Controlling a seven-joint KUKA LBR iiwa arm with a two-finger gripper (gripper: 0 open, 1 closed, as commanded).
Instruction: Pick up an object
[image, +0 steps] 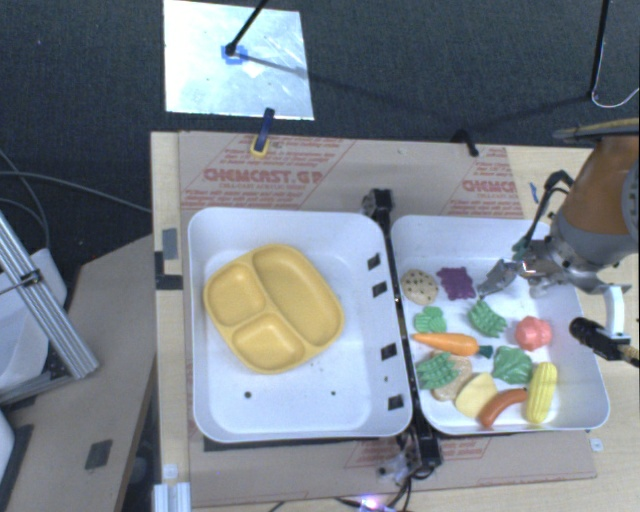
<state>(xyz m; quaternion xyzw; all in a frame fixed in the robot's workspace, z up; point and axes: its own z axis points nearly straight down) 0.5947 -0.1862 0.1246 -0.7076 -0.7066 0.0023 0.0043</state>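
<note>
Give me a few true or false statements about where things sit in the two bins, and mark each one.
1. The yellow divided plate lies in the left bin. True.
2. The toy carrot lies in the left bin. False: it lies in the right bin.
3. The corn cob is near the right bin's front right corner. True.
4. The gripper is above the yellow divided plate. False: it is above the right bin, near the purple piece.

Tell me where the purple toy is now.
The purple toy lies in the right bin, toward its far left part, between the cookie and the gripper.
</note>
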